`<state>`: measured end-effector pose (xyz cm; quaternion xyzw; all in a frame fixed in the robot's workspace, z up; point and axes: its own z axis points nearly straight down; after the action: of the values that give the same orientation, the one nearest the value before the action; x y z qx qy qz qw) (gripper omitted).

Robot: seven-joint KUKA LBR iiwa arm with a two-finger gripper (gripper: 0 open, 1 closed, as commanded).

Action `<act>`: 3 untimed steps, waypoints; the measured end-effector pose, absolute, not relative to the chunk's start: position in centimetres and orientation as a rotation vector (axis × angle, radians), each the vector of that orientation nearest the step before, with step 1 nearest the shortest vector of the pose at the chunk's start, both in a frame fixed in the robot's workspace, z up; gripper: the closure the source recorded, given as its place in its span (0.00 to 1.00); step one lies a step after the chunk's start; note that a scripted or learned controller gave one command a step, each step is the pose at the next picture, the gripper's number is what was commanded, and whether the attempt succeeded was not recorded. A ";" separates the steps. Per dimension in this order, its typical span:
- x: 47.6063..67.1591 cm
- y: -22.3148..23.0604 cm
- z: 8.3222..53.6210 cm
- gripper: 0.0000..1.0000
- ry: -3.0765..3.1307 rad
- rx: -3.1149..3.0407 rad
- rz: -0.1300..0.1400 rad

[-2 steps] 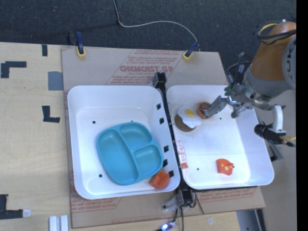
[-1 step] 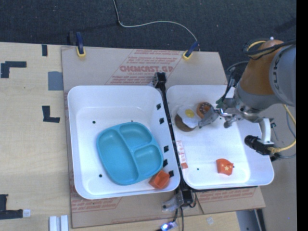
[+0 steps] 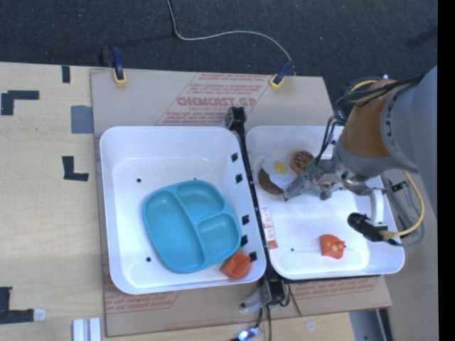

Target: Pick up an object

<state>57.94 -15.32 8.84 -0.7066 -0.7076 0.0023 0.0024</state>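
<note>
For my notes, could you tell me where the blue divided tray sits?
The blue divided plastic tray lies in the left white bin, beside a small orange block.

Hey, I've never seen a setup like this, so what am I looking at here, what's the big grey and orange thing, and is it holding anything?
This is one picture from a camera fixed above a workbench, looking down at a slant. The big grey thing with the orange band is a robot arm, reaching in from the right. Its claw is the grasping part at the tip.

On the bench sit two shallow white bins side by side. The left bin holds a blue divided tray and an orange object at its near right corner. The right bin holds a small red-orange object near the front and a cluster of small items at the back left, including something yellow and something brown.

The claw is low beside that cluster. The picture is too unclear to tell whether it grips anything.
</note>
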 end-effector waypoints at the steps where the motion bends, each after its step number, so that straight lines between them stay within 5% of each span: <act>1: 58.1 -15.3 10.1 1.00 -2.223 -2.217 0.004; 3: 58.2 -14.4 22.5 1.00 -2.229 -2.222 -0.005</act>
<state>58.24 -14.41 22.50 -0.7061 -0.7081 -0.0016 -0.0027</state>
